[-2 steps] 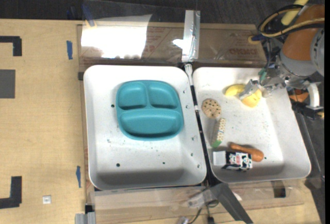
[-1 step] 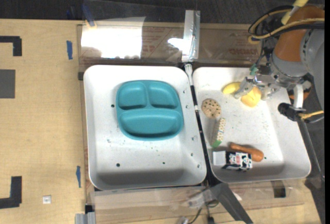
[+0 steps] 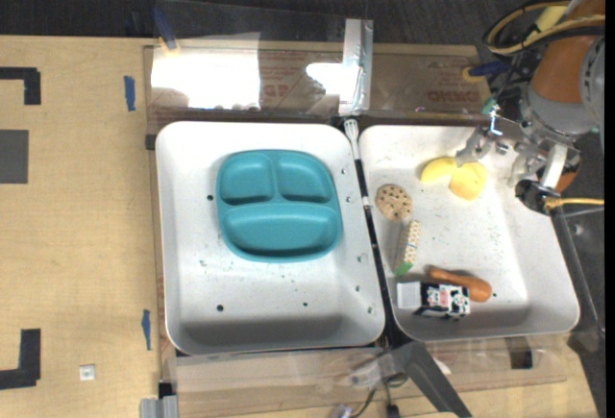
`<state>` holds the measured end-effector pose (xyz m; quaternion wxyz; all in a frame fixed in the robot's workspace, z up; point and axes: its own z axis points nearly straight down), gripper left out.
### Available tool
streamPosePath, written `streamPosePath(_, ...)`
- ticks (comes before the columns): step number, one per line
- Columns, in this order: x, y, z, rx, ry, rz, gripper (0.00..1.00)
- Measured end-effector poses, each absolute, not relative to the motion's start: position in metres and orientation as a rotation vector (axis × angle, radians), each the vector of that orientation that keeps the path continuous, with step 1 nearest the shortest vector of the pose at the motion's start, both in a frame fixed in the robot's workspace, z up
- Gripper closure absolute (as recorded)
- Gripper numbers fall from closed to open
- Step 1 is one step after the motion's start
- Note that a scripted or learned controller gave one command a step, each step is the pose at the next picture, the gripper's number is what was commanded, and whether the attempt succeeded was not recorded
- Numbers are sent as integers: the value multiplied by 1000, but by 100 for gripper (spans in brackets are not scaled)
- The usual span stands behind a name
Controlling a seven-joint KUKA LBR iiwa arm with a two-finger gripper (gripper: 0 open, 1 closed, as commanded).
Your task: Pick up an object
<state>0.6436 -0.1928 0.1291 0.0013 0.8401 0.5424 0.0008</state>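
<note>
The right bin (image 3: 538,243) holds several small objects. Two yellow lumps (image 3: 455,176) lie together near its back. A round speckled cookie (image 3: 393,201) sits at the left wall, with a pale wafer stick (image 3: 411,241) just below it. An orange carrot-like piece (image 3: 461,282) and a small black-and-white packet (image 3: 443,300) rest near the front. My gripper (image 3: 483,145) hangs at the bin's back right, just above and right of the yellow lumps, close to them. Nothing is visibly held.
The left bin (image 3: 183,214) carries a teal divided plate (image 3: 279,205). A clear panel (image 3: 259,70) and a metal bracket (image 3: 357,61) stand behind the bins. Yellow and black cables (image 3: 538,17) loop by the arm's orange band (image 3: 565,70).
</note>
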Motion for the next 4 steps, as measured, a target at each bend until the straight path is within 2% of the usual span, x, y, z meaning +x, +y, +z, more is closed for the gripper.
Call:
streamPosePath(1,610,-177,86,2526,1864,3,0)
streamPosePath(2,657,-193,85,2553,1911,-58,0)
streamPosePath(3,663,-193,96,2533,1892,-29,100)
streamPosePath(4,671,-127,193,2502,1886,18,100)
